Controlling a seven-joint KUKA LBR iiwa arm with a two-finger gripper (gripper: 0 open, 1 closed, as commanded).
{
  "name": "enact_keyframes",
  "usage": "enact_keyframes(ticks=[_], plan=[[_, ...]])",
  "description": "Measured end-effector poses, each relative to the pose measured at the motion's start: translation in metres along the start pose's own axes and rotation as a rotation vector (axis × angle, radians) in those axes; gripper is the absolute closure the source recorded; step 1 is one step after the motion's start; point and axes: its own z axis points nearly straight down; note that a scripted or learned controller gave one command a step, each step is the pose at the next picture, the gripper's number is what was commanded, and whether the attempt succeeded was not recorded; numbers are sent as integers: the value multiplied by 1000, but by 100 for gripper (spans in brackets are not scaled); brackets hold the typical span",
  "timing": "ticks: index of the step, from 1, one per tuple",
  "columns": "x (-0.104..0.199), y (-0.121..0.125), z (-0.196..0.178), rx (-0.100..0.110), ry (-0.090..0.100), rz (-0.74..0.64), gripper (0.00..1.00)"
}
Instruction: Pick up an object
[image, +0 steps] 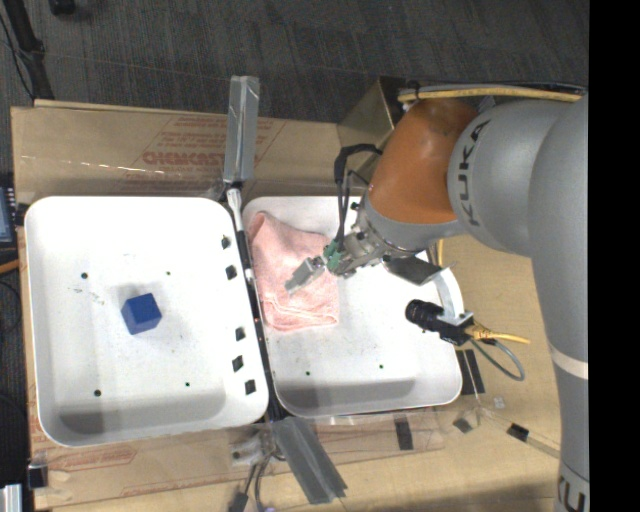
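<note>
A pink cloth (288, 278) lies crumpled against the left wall of the right bin (370, 390). My gripper (303, 275) reaches in from the right and sits low over the cloth's right half, its tips pointing left onto the fabric. A small blue cube (141, 312) rests on the floor of the left bin (60, 230), far from the gripper. The arm's orange band and grey body cover the right bin's upper right corner.
A metal divider rail (240, 130) runs between the two bins. A black cable fitting (430, 318) with a yellow lead hangs over the right bin's right edge. Brown cardboard lies under both bins.
</note>
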Motion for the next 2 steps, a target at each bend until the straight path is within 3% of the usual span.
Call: enact_keyframes(ticks=[1, 2], plan=[[12, 1, -48, -4, -2, 43, 0], [-46, -13, 98, -6, -3, -41, 0]])
